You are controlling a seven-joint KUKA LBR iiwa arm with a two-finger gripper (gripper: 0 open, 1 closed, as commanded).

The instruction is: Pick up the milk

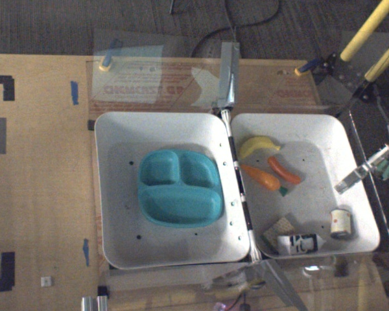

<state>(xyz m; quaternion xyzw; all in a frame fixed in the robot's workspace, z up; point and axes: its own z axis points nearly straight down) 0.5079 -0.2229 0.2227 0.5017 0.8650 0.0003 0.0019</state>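
The milk [299, 243] is a small white carton with black print. It lies on its side near the front wall of the right bin [324, 125]. My gripper [363, 172] shows as a slim metal piece over the bin's right rim, up and to the right of the milk and well apart from it. Nothing is visibly held in it.
The right bin also holds a yellow banana [258, 146], an orange carrot [262, 179], a red sausage-like piece [284, 170], a tan wedge [282, 227] touching the milk, and a small white can [340, 223]. A teal divided plate [179, 188] sits in the left bin [117, 173].
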